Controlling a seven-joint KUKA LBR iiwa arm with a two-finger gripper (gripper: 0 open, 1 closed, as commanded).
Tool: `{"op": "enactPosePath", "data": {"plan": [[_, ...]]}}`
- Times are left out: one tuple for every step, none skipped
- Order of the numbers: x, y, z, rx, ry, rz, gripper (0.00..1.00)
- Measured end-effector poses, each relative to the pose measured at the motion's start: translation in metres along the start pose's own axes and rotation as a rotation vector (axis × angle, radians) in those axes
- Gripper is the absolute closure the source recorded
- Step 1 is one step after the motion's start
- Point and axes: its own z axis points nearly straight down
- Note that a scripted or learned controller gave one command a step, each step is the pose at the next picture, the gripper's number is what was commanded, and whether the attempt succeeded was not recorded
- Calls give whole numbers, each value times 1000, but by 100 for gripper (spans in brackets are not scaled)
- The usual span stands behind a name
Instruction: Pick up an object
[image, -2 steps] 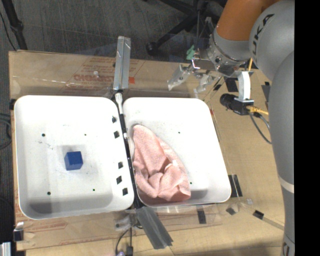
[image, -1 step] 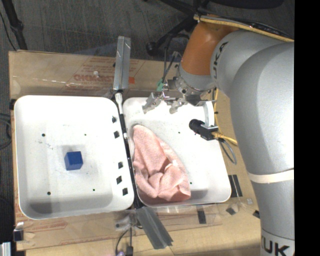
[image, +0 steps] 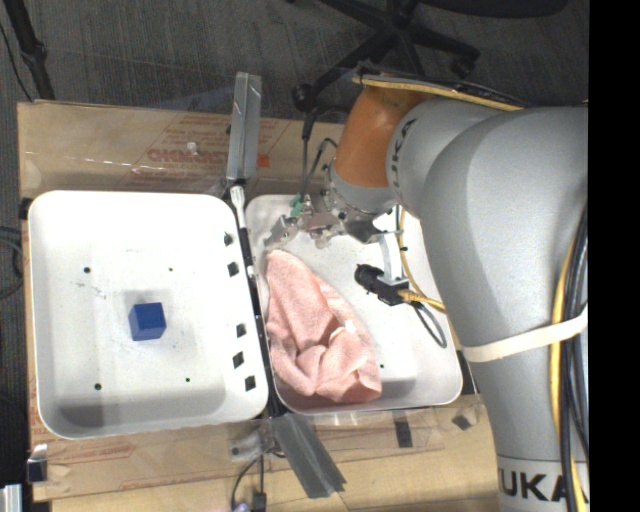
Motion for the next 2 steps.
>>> {"op": "enactPosePath", "data": {"plan": [[0,0,-10,1,-1,-4,100],[79,-6,-166,-6,-2,-182,100]]}}
